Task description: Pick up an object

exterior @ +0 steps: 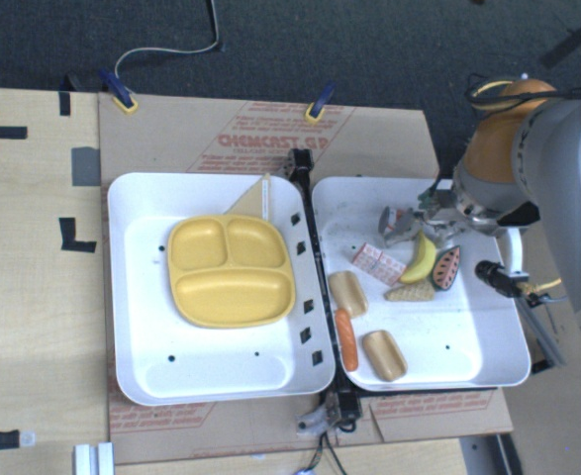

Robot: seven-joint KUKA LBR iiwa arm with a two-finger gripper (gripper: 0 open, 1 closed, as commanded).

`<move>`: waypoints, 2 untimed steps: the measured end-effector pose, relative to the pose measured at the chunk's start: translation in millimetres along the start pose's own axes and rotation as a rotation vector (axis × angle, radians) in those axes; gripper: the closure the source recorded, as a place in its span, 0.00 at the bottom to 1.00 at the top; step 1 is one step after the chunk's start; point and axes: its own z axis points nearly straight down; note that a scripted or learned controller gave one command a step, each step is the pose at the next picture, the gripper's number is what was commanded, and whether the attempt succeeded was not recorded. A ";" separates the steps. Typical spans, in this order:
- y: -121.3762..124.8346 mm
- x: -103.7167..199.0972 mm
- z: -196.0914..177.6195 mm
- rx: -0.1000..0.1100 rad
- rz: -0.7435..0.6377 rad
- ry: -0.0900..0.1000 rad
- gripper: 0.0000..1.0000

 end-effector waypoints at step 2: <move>-9.8 58.0 -104.7 -0.001 -0.002 0.002 1.00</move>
